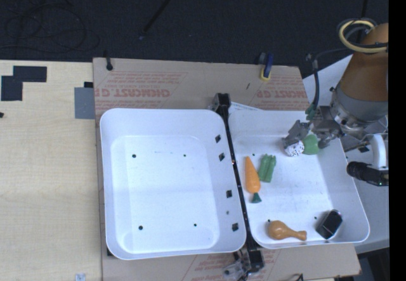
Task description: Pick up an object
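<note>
pincer parked at the back of the right bin

nearest in the right bin [355, 226]: a black object [329, 223] and an orange drumstick-shaped toy [285, 231]. further back, an orange carrot [252, 177] touching a green piece [267, 168]. at the far end the pincer [306, 139] sits over a white dotted object [294, 149] and a green ball [311, 145]. can't tell if it's open or gripping anything. left bin [111, 146] alongside.

the flat brown cardboard sheet [190, 83] under the two bins carries red printing near its far edge, upside down from this view and too blurred to read for sure. more red print sits on its near edge, also unreadable.
</note>
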Controlling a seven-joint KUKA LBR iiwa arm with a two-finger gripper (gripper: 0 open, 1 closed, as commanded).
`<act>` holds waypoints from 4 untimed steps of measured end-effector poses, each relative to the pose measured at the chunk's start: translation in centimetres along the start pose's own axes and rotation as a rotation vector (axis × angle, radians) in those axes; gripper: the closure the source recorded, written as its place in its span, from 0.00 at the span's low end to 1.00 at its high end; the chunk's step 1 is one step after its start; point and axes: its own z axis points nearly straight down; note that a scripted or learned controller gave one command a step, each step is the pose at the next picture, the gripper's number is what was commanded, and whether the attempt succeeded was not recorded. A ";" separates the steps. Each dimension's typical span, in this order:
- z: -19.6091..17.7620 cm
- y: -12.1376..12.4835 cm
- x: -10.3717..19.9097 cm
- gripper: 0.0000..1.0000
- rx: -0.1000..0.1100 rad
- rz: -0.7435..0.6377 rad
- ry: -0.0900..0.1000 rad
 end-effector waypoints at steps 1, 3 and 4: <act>-17.1 -0.9 -6.0 0.00 -0.017 0.003 -0.008; -32.1 -3.3 -6.0 0.00 0.000 0.005 -0.002; -32.0 -6.3 -6.7 0.00 0.002 0.001 0.001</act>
